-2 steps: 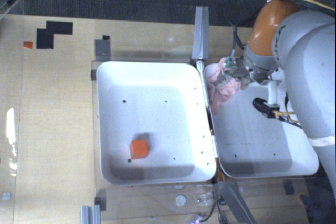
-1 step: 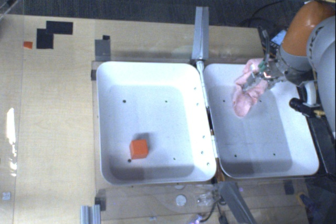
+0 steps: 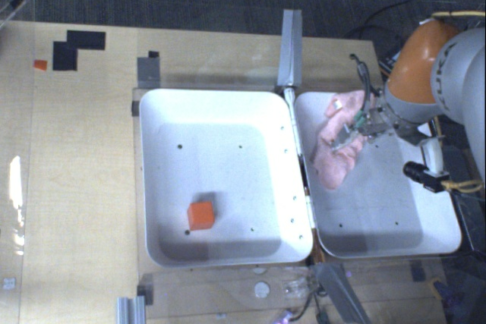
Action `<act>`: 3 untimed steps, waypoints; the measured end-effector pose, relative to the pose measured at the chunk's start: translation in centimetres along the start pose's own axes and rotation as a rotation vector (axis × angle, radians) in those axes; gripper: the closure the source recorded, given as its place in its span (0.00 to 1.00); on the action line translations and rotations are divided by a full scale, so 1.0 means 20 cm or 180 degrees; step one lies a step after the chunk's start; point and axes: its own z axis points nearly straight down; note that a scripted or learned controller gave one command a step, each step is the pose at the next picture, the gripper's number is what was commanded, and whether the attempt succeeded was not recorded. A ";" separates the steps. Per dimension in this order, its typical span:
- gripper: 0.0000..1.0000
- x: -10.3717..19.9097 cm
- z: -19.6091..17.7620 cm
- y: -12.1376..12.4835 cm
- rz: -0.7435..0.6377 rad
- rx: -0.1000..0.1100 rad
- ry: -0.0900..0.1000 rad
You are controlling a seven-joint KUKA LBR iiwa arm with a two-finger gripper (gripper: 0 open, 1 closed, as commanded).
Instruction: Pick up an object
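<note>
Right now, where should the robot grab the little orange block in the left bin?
Probably from straight above, closing on two opposite flat sides of the orange block. It sits flat on the floor of the left bin, apart from the walls, with bare floor all round it, so either pair of sides looks reachable.

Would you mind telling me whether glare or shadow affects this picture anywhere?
In the camera view, a bright glare streak lies on the pale wooden bench at left; the small orange block casts a soft shadow in the left white bin; the crumpled pink cloth looks slightly blurred.
</note>
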 end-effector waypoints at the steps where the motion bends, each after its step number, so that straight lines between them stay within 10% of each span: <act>1: 0.00 0.14 -0.98 -0.03 0.0202 0.0004 -0.0006; 3: 0.00 -0.12 -0.01 0.14 -0.0071 -0.0016 -0.0010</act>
